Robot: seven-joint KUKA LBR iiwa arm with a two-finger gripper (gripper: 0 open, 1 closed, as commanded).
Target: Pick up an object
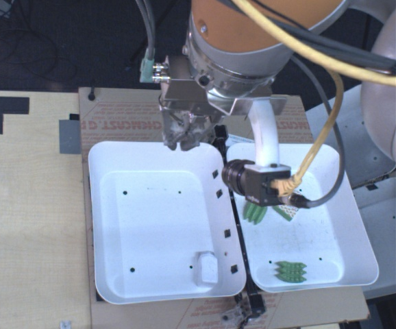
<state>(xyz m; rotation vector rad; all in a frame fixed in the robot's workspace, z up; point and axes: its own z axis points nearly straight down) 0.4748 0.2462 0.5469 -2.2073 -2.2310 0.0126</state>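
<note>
In the lower right of the frame, a green pod-shaped piece, ribbed, flat on the floor of the right bin and close to its lower rim, free on all sides. Higher up in the same bin, near its left wall, a second green piece, partly covered from above by robot hardware, so its full shape not to be told. Just beside it on the right, a small white-and-green scrap with a bit of red, also half covered; whether touching the second green piece or not, cannot tell. In the left bin, a small white block in the lower right corner, near the rim, hard to separate from the white floor.

Above the centre of the frame, the gripper, hanging over the upper rim of the left bin at its upper right corner, pointing downward. Well apart from all four loose pieces. State of the jaws: cannot tell, too dark and blurred there. Behind it, the grey wrist and the broad orange band of the arm, large in the top middle and reaching in from the upper right, seen almost end-on.

Under both bins, a brown cardboard sheet with red print, on a pale wooden bench with some dark squares in the upper left.
</note>
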